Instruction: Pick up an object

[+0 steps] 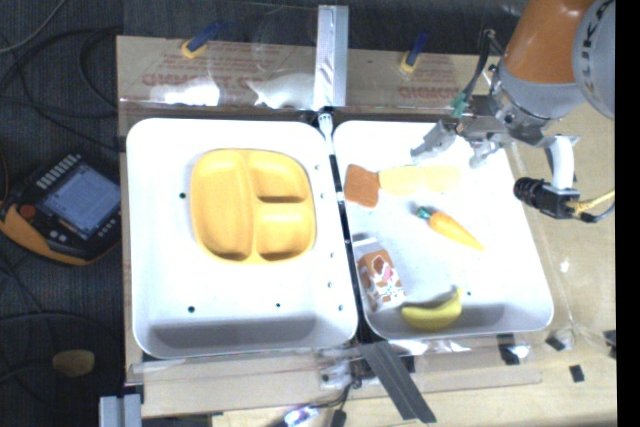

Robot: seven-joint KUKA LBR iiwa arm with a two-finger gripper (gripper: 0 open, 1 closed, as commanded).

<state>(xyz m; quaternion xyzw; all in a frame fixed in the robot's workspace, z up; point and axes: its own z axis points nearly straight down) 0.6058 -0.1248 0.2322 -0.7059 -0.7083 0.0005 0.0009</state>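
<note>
Camera view, single frame: the gripper hangs over the far edge of the right bin, its two fingers spread fairly wide with nothing between them. No target is fixed by the task, so I list candidates in the right bin. A pale yellow flat piece lies near the far edge, closest beneath the gripper, touching a brown slice that sits against the bin's left wall. Both look thin and flat, so I judge them hard to pinch from above; an edge grip would be needed. The toy carrot lies mid-bin, well apart from the rest: probably light, stiff plastic, smooth and tapered, so I would close across its thick orange middle, not the tip. A small printed packet rests near the left wall toward the near edge; likely light, maybe crushable. The banana lies along the near edge, curved; grip across its mid-belly. The yellow divided tray fills the left bin; too broad for these fingers, in my estimate.
</note>
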